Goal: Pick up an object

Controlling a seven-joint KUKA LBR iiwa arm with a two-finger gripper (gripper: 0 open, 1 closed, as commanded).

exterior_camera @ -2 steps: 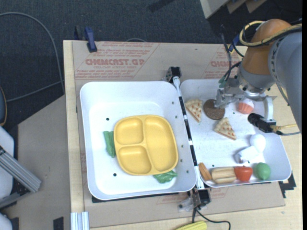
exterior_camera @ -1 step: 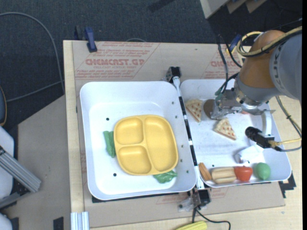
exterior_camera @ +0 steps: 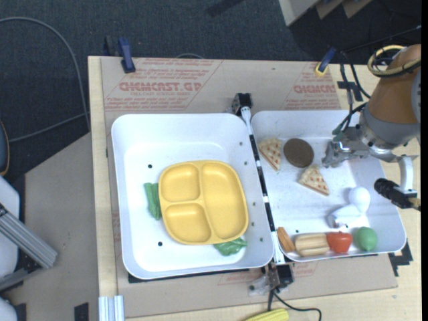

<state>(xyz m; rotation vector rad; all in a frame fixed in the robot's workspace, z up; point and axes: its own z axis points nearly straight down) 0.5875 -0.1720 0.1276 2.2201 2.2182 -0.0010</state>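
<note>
Toy food is all laid out in the right bin [exterior_camera: 394, 239], and any piece of it will do for the pick. Nearest the tool [exterior_camera: 332, 154] sits a brown round patty [exterior_camera: 298, 152], just to its left at the far end of the bin, with a waffle-patterned wedge [exterior_camera: 271, 152] beside the divider and a second wedge [exterior_camera: 314, 180] a little nearer. Along the near wall lie a hot dog [exterior_camera: 309, 243], a red tomato [exterior_camera: 340, 242] and a green round piece [exterior_camera: 366, 239], packed close together, with a white egg-like piece [exterior_camera: 358, 196] and another white shape [exterior_camera: 342, 215] just above them.

The tool hangs low over the far part of the right bin, beside the patty but touching nothing I can make out. Whether its tips are spread or pressed together, I cannot tell: they are small, dark and seen at a slant.

For a clean pick, I'd judge the second wedge or the patty the best bet. Each lies apart from its neighbours, so the tips can come straight down on either side. The near row looks riskier, since those pieces crowd each other and the bin wall.

Over in the left bin [exterior_camera: 127, 179], a yellow divided plate [exterior_camera: 200, 201] covers most of two green leafy pieces [exterior_camera: 153, 200], leaving edges showing. The arm [exterior_camera: 394, 105] is cut off at the right edge, and the wrist blocks part of the bin floor beneath it.
</note>
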